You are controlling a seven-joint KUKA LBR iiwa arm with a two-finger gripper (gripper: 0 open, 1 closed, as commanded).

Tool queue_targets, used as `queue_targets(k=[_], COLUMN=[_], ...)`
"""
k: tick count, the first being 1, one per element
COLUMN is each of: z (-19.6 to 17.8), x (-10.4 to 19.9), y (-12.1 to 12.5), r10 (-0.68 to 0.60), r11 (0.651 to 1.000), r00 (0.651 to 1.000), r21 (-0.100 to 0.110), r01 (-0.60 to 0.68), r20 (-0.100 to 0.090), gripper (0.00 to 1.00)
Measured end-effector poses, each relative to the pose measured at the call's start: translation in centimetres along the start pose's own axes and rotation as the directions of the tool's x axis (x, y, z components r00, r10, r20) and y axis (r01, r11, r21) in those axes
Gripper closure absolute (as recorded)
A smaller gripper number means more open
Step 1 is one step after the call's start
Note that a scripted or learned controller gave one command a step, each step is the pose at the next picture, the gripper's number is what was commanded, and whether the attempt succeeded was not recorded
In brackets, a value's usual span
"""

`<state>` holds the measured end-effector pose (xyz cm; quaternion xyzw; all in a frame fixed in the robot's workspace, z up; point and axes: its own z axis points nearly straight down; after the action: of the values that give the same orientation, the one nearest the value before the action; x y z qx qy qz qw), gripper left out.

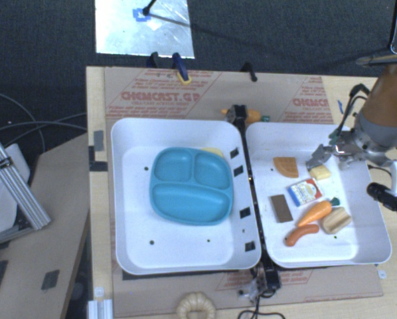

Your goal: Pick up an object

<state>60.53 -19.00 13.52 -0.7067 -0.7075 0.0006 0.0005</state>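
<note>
The table (358, 274) carries two white bins side by side. In the right bin (371, 244), nearest first: a red sausage (301, 234); a tan bread roll (336, 220); an orange carrot (315, 212); a brown slab (281, 208); a blue-and-white packet (304, 192), its print too small to read; a pale yellow block (320, 172); a tan wedge (286, 167). The left bin (129, 198) holds a blue divided tray (190, 185). The pincer (326, 153) hangs over the right bin's far side, just beside the pale block; whether it is parted or grips anything cannot be told. The far cardboard sheet (205, 95) reads "CHEMCAST GP" in red.
</note>
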Motion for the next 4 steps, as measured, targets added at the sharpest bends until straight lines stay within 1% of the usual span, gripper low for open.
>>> queue_targets(k=[1,2,3,4], z=[5.2,3.8,-1.8,-6.1], x=[0.1,0.0,0.8,0.9], y=[0.0,0.2,1.0,1.1], r10=[0.000,0.000,-0.004,-0.004], r11=[1.000,1.000,1.000,1.000], r00=[1.000,1.000,1.000,1.000], r21=[0.000,-0.005,-0.008,-0.006], r01=[0.000,0.000,0.004,0.004], r20=[0.000,0.001,0.001,0.001], gripper=[0.00,1.00,1.00,1.00])
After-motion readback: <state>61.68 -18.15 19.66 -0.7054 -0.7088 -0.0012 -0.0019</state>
